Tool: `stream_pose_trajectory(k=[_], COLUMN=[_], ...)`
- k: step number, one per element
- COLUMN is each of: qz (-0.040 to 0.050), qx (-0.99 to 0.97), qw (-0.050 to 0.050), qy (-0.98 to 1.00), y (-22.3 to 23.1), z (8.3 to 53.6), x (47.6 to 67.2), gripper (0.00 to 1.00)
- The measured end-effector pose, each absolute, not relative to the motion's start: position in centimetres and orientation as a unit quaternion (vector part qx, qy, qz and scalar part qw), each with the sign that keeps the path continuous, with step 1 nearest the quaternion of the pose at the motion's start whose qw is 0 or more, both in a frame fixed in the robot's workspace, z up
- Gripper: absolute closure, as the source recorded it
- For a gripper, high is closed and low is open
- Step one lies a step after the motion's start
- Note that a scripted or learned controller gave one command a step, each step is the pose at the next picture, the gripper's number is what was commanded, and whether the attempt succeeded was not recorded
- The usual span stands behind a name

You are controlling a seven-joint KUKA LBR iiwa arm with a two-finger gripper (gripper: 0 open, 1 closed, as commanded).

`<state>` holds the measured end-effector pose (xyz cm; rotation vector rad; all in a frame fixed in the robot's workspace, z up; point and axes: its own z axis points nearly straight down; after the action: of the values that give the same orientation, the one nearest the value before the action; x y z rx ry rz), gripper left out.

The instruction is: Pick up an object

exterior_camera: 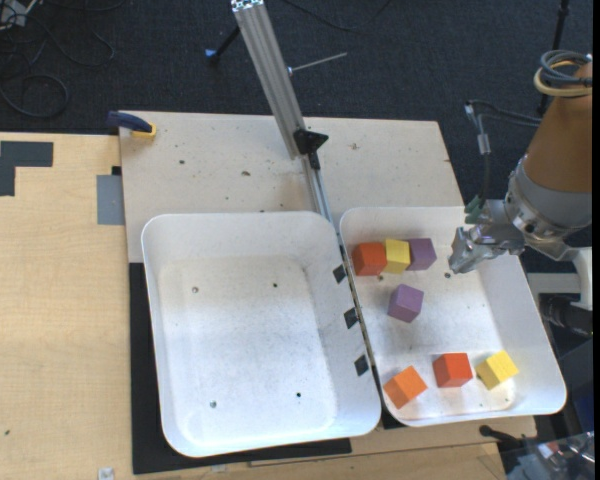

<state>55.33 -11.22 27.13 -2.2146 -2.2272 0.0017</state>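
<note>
- A slanted aluminium rail (276, 78) is mounted behind the bins.
- A blue-and-yellow clamp (132, 123) is seen at the bench's far left corner.
- Black cables (20, 28) are strewn across the dark floor.

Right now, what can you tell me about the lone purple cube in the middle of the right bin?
The purple cube is a small solid-coloured block with a matte look, possibly wood or foam. It sits flat on the floor of the right bin, turned slightly askew to the bin walls. Nothing touches it: the red, yellow and purple row lies above it, the gripper is up to its right.
</note>
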Motion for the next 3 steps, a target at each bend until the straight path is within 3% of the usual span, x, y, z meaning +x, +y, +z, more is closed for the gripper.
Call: stream_pose_trajectory(k=[3], qz=[0.0], qx=[-0.706], qw=[0.001], qy=[-0.708], y=[3.6], z=[25.4], x=[60.4], gripper=[1.0])
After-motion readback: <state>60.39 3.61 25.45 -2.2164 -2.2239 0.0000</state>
